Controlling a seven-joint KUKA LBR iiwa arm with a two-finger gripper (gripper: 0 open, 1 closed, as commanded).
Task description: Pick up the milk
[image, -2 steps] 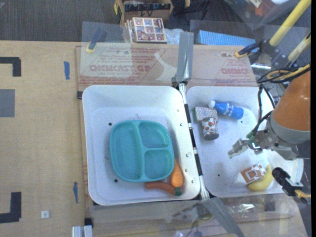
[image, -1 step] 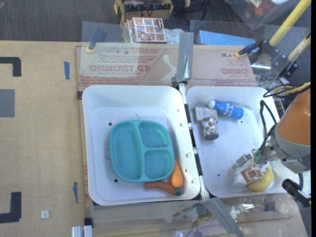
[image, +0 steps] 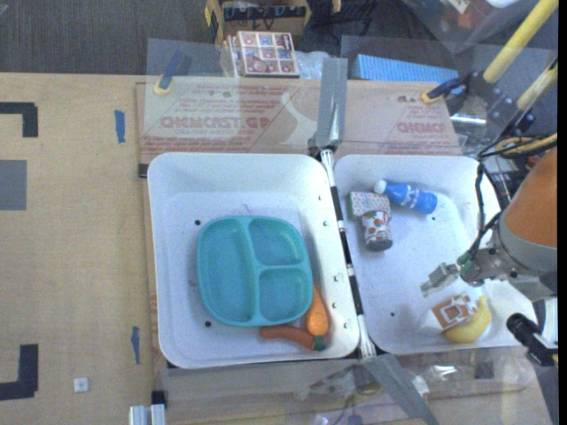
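1. Camera view, progress: nothing is lifted yet. I take the small white carton with orange print to be the milk carton (image: 454,312), though at this size I can't read it. It lies on the floor of the right bin (image: 399,277), near the front right corner.
2. Camera view, end effector: the gripper (image: 447,274) hangs just above and behind the carton, apart from it. From this slant I cannot tell whether it is set wide or narrow, and I see nothing held in it. The arm (image: 534,211) comes in over the bin's right rim.
3. What's left, as I judge it: line up over the carton, come down, close on it and raise it clear. That is nearly the whole task.
4. Right bin contents:
   - A yellow fruit (image: 472,324) touches the carton's right side, so it could get nudged or caught in the grasp.
   - A blue bottle (image: 411,198) with a white cap lies on its side toward the back.
   - Just beside it sit a small patterned box (image: 367,204) and a can (image: 377,230), all well apart from the carton.
5. Left bin (image: 168,180) contents:
   - A teal divided plate (image: 252,268) sits in the middle.
   - A carrot (image: 317,313) and a red sausage (image: 285,333) lie against its front right edge.
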